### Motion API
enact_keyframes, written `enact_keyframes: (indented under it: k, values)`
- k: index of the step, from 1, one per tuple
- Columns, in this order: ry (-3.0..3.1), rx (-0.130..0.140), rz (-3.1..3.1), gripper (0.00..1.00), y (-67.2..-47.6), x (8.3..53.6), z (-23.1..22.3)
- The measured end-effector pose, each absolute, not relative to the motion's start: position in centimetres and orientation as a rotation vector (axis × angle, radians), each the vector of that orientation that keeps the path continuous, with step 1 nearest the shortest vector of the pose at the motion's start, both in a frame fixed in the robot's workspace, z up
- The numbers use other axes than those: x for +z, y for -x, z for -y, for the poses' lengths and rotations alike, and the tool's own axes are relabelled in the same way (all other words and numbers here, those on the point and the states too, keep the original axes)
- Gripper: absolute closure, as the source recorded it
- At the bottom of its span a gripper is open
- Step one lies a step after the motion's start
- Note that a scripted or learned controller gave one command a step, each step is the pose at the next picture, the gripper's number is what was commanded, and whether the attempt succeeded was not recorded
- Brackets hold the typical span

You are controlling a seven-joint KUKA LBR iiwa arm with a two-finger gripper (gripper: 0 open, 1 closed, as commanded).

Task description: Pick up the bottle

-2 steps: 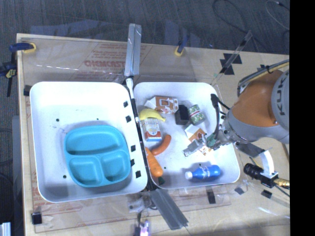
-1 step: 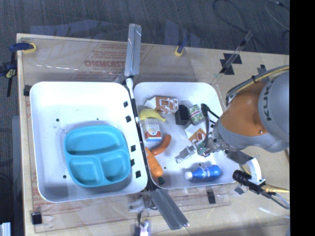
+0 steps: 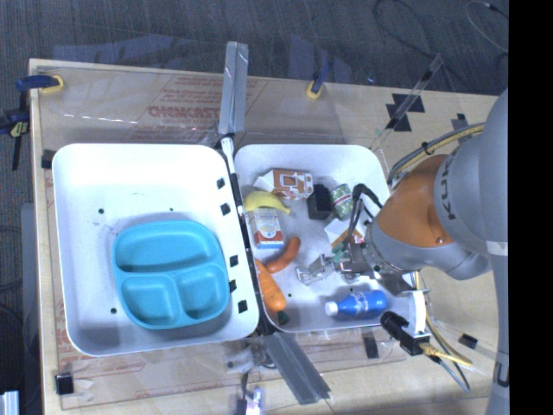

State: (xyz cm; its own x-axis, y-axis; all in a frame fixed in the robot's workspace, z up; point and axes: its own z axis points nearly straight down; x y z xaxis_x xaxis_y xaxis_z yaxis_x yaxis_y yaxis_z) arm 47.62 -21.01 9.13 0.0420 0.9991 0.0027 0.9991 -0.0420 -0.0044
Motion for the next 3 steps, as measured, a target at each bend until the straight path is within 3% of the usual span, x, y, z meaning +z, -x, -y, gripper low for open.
enact_keyframes:
  k: [1,2,3]
  values:
    - [2.237,0.0,2.204,0.0,-47.7,17.2,20.9]
    - [2.172,0.002,2.263,0.0,-47.7,16.1,20.6]
    - [2.167,0.001,2.271,0.0,-47.7,9.1,20.9]
